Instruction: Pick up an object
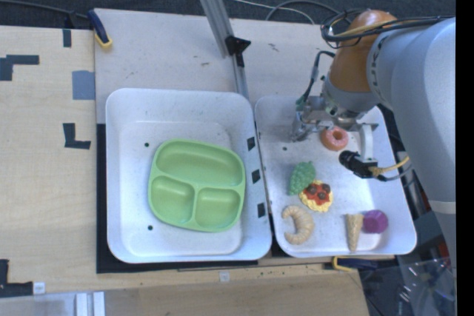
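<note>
The gripper [302, 131] is lowered into the right bin [275, 159]; whether it is open or closed cannot be told. A donut [335, 138] lies just beside it, with broccoli [301, 176] and pizza [318, 195] nearer the camera. A descent onto bare floor beside the donut would likely leave nothing caught.

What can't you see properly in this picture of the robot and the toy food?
- Gripper, camera view: fingers too small and blurry to tell open from shut.
- Donut: partly tucked beside the wrist, so touching or apart is unclear.
- Right bin: its far corner is covered by the arm.
</note>
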Robot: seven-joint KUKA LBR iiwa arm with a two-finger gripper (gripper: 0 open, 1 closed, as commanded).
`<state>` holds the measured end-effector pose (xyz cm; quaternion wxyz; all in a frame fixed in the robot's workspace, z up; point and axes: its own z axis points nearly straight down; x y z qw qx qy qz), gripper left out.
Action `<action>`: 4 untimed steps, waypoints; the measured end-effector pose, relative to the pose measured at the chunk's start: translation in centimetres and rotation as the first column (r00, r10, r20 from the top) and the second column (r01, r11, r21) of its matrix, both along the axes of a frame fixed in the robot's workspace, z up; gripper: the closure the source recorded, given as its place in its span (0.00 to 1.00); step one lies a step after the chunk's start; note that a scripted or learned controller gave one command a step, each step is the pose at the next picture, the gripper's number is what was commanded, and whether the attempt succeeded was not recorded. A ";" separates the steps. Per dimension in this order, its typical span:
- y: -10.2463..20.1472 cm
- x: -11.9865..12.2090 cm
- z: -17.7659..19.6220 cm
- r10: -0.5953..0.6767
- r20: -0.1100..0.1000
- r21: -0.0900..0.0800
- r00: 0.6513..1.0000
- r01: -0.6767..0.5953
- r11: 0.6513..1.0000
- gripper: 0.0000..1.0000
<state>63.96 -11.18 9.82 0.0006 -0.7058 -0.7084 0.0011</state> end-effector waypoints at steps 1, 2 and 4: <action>1.0 -0.4 5.3 -0.001 0.006 0.001 1.000 0.001 1.000 1.00; 1.2 0.8 10.4 -0.001 0.007 0.000 1.000 0.001 1.000 1.00; 6.2 -1.9 14.9 0.001 0.000 0.002 1.000 -0.001 1.000 1.00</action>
